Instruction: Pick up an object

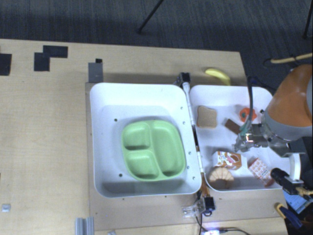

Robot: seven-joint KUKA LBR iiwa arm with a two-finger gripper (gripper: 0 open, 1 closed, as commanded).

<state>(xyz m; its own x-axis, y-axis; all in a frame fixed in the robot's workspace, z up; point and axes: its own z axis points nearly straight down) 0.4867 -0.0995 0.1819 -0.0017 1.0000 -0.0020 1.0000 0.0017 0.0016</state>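
Note:
The right bin (215,94) holds several small items: a tan bread slice (207,116), a dark brown bar (233,126), a red-orange item (247,113), a printed packet (228,159), a croissant-like pastry (221,176) and a red-patterned packet (259,169). My gripper (243,142) hangs low over the middle of this bin, just right of the brown bar and above the printed packet. Its fingertips are small and partly hidden by the wrist, and I see nothing clearly between them.
The left bin (105,106) holds a green sectioned tray (153,149). A yellow banana (218,75) lies on the bench behind the right bin. The grey and orange arm (292,106) covers the right bin's right side. Cables and clips sit at the front edge.

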